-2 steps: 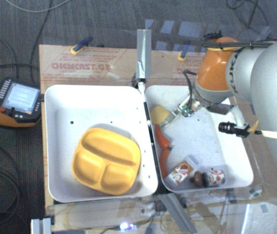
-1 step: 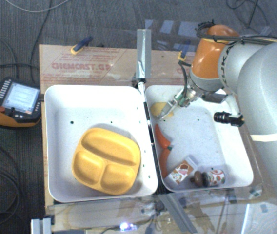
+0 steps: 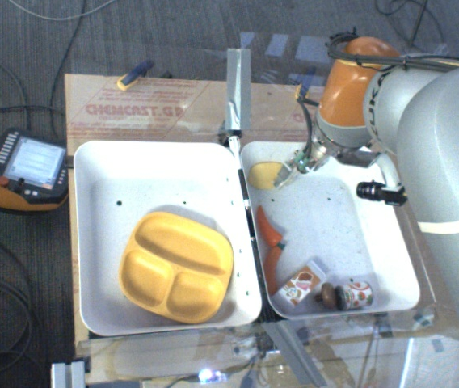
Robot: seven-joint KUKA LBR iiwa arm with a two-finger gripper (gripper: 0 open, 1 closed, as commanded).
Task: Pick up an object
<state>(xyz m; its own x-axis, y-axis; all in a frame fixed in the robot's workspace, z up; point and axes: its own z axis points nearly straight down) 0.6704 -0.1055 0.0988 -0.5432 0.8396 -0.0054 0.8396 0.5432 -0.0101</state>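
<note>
Camera view: fixed above the bench, looking down at a slant on two white bins; my arm enters from the right.
Arm: grey, with the orange band (image 3: pixel 344 95) above the wrist, reaching over the far end of the right bin (image 3: pixel 375 241).
My pincer (image 3: pixel 288 174): low over the far left corner of the right bin, its tip at the edge of a pale yellow object (image 3: pixel 265 173).
Pincer state: I cannot tell; the tips are small and blurred, so I record no grasp.
Candidate objects, right bin: the pale yellow object in the far corner; an orange carrot-like piece (image 3: pixel 271 232) against the left wall; a small printed carton (image 3: pixel 299 288), a dark item (image 3: pixel 327 296) and a small red-and-white can (image 3: pixel 358 294) along the near wall.
Left bin (image 3: pixel 108 176): holds a yellow divided tray (image 3: pixel 178 266), well apart from my pincer.
Off the bench: a handheld pendant (image 3: pixel 24 170) lies on the floor to the left.
Task status: nothing is seen lifted; every object rests on a bin floor.
Judged stage: approach or descent onto the pale yellow object.
Remaining: close on an object, confirm it sits between the tips, raise it clear of the bin.
Risk: the target lies tight against the corner walls, which may block one side of the pincer.
</note>
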